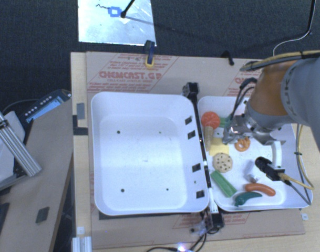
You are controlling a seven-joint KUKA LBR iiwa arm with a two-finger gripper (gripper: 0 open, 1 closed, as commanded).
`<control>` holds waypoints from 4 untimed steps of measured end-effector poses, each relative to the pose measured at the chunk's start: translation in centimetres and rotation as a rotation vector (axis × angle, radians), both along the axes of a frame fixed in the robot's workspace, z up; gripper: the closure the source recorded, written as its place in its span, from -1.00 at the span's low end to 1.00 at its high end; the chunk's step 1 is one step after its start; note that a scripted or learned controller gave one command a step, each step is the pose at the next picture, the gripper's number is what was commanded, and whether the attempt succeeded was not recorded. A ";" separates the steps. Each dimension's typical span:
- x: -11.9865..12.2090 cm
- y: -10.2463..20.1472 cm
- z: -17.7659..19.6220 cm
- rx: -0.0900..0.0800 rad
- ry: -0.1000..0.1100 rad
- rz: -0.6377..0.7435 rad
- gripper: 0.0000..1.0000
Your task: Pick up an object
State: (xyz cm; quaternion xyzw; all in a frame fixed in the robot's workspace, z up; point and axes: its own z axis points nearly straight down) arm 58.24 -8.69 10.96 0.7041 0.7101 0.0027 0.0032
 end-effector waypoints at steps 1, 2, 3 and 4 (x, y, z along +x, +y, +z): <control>-0.4 -0.2 -0.2 0.001 0.006 -0.006 -1.00; -0.3 -0.2 0.9 0.001 0.004 -0.004 1.00; -0.3 -0.2 0.9 0.001 0.005 -0.004 -1.00; 1.7 -5.8 -2.4 -0.004 0.002 -0.010 -1.00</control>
